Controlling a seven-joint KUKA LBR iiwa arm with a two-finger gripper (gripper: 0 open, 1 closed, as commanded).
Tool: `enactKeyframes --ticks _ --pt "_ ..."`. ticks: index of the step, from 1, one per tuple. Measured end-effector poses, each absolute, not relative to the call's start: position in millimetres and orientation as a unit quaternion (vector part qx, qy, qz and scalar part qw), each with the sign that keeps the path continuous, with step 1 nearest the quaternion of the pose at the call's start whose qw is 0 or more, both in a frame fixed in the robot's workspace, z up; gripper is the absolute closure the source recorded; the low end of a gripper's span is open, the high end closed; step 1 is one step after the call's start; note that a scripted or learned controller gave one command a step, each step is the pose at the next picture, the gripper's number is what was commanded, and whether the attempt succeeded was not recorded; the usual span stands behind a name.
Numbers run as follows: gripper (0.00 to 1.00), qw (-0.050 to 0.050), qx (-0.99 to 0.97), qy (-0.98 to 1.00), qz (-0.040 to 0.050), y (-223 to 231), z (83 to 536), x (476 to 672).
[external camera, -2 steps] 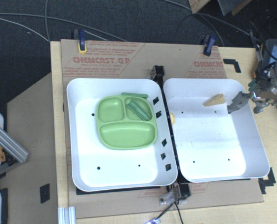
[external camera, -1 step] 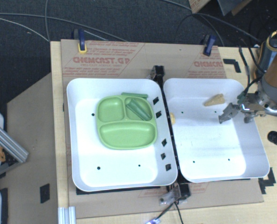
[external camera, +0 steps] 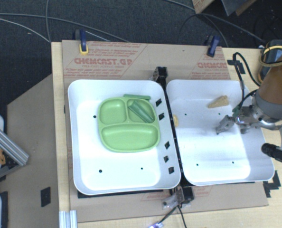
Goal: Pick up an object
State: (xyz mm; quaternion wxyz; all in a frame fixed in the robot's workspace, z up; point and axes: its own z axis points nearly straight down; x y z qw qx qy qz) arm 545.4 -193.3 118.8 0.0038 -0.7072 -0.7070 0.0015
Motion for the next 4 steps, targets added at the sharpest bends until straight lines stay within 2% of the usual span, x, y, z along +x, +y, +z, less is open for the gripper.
enactKeyframes --ticks 1,2,4 --pt "0.00 0.003 -0.707 -0.707 0.0009 -192 83 544.7" --pt "1.00 0.000 -0.707 -0.707 -0.0006 -193 96 546.3" --pt "1.00 -0.003 -0.707 -0.707 -0.0014 -191 212 543.0"
